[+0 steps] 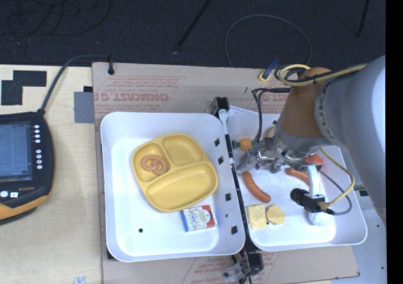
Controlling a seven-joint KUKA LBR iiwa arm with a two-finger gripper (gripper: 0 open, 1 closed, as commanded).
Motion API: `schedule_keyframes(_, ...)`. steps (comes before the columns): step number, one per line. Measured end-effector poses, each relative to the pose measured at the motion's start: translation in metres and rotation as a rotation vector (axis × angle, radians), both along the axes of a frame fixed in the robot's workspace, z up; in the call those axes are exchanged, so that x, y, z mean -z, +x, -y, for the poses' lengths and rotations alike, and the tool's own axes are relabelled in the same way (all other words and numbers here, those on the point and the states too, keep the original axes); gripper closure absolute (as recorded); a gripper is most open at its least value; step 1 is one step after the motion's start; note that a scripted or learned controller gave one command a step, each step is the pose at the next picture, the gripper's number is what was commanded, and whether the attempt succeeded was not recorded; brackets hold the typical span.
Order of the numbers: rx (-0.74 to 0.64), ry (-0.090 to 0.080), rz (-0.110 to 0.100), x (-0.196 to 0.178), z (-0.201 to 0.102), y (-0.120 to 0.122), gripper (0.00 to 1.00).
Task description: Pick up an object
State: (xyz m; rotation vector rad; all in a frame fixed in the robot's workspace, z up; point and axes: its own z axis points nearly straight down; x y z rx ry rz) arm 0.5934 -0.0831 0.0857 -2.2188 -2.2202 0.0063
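Note:
My gripper (260, 157) hangs low over the right bin (352, 229), near that bin's left wall. Just below it lies a reddish-brown sausage (257, 187). A small orange piece (244, 144) sits at the gripper's upper left, close to the divider. An orange-red piece (298, 174) lies to the gripper's right, partly under the wrist. Two pale yellow cheese chunks (264, 216) rest at the bin's front. I see nothing clearly held in the gripper.
The left bin (119, 226) holds a yellow divided plate (175, 170) with a tan ring (154, 164) in one compartment, and a small blue-and-white carton (199, 218) near its front. A handheld pendant (22, 160) lies at far left.

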Motion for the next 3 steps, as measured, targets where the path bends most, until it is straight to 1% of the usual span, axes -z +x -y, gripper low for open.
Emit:
schedule_keyframes(1,-0.001,0.001,-0.004,0.001,0.004,0.034,0.0)
schedule_keyframes(2,0.001,0.0,-0.003,0.001,-0.002,0.05,0.0)
schedule_keyframes(3,0.003,-0.003,0.01,-0.134,0.02,0.052,0.0)
